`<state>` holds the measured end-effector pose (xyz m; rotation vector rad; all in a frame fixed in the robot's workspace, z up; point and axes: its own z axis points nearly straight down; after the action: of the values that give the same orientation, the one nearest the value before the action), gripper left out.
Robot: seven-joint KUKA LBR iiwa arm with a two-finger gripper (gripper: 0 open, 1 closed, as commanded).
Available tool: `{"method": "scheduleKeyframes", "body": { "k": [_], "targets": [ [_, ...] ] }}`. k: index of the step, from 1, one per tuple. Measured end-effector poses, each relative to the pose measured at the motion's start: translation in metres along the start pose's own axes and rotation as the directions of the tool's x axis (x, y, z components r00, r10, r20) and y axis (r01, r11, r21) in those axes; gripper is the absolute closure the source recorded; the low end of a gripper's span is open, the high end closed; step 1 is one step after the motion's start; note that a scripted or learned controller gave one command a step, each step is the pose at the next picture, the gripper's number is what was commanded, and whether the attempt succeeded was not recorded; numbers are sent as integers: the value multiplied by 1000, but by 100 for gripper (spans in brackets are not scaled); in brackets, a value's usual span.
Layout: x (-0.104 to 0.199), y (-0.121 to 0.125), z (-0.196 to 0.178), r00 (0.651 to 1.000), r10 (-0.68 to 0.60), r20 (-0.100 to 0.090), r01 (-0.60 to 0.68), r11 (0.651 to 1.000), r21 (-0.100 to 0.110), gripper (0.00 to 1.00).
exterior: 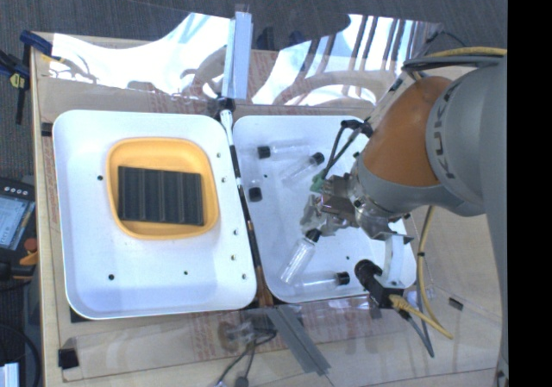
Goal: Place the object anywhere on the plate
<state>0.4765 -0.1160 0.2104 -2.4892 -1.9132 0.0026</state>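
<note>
While the yellow plate (pixel 160 155) in the left bin (pixel 78 230) sat bare, the hand (pixel 321 220) hovered over a clear vial (pixel 297 259) in the right bin (pixel 269 196), grip unreadable, nothing placed yet.

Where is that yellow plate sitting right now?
The yellow plate lies in the left white bin, toward its upper middle, carrying a dark ribbed insert. The gripper is over the right bin.

I saw two white bins (pixel 78 204), a yellow plate (pixel 159 157) with a dark ribbed centre, clear tubes (pixel 297 260) with black caps, a grey arm (pixel 483 135) with an orange band, a pale wooden bench (pixel 155 351).
</note>
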Motion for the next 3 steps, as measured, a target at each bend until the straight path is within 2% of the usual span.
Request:
{"method": "scheduleKeyframes", "body": {
  "k": [1, 2, 3],
  "targets": [
    [38, 68, -15, 997, -73, 0, 73, 997, 2, 100],
    [63, 117, 10, 984, -178, 0, 178, 984, 1, 100],
    [78, 107, 20, 883, -470, 0, 470, 883, 3, 100]
  ]
}}
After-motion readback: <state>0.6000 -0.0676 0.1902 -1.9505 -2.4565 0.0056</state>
